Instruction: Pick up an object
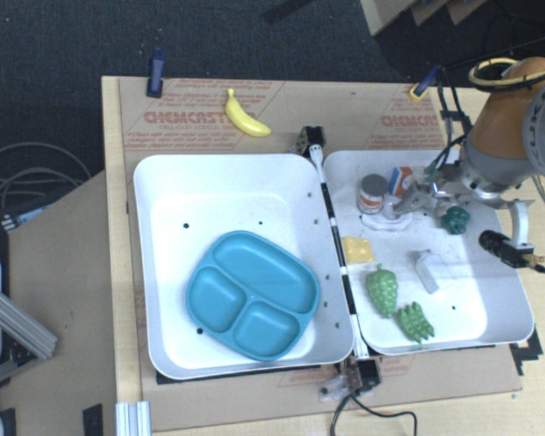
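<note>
The right bin [504,321] holds several small objects. A small can [372,193] stands at its back left, with a red and blue item [401,179] just behind it. A teal lump [453,219] lies further right. A yellow block [357,250], a grey block [426,272] and two green bumpy pieces [381,289] [415,321] lie toward the front. My gripper [418,198] hangs low over the back of this bin, between the can and the teal lump. I see nothing held in it.
The left bin [163,207] holds a blue divided tray [252,293]. A yellow banana [244,116] lies on the bench behind the bins. My arm [509,121] reaches in from the right over the right bin's back corner. Black clips [312,139] join the bins.
</note>
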Motion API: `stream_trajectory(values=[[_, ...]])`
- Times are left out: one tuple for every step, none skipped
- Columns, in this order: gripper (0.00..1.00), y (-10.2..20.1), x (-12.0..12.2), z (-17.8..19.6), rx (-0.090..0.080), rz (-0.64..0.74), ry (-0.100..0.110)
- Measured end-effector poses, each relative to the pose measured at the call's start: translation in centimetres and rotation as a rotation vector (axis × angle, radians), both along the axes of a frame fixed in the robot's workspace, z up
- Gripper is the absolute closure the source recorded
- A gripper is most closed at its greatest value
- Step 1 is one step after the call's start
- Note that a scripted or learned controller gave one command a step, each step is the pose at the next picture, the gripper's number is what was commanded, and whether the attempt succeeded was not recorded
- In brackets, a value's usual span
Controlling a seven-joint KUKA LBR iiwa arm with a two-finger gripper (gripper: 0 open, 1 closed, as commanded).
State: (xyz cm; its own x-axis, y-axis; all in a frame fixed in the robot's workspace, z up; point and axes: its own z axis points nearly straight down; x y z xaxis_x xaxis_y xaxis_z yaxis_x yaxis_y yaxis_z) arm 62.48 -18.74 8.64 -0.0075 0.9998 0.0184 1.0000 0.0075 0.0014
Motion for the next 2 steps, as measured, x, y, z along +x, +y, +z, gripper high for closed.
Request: stream_trajectory(values=[[0.0,-2.4,-5.2,-0.1,-0.018,-0.006,0.0],[0.0,-0.4,0.3,-0.5,-0.012,-0.004,0.025]])
